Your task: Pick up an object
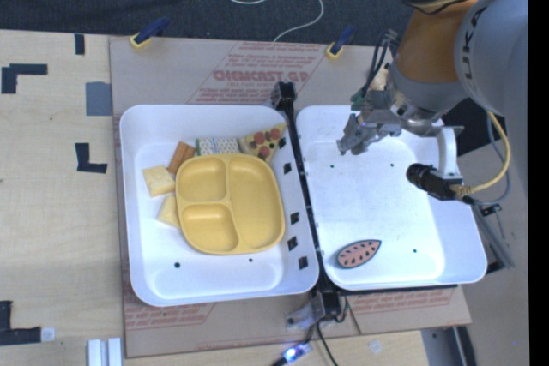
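Gripper (pixel 351 143) over upper left of right bin (pixel 446 257), fingers close together, nothing visible between them. Pink oval toy with dark spots (pixel 357 253) flat near right bin's front edge, well apart from gripper; yellow divided plate (pixel 230 203) in left bin (pixel 146 270) among small food toys (pixel 159 181). Red "CHEMCAST" printing legible on cardboard sheet (pixel 249 73) behind bins; partial "KU" lettering on arm (pixel 467 30).

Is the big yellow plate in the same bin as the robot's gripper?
No, the yellow plate lies in the left bin, while the gripper hangs over the right bin.
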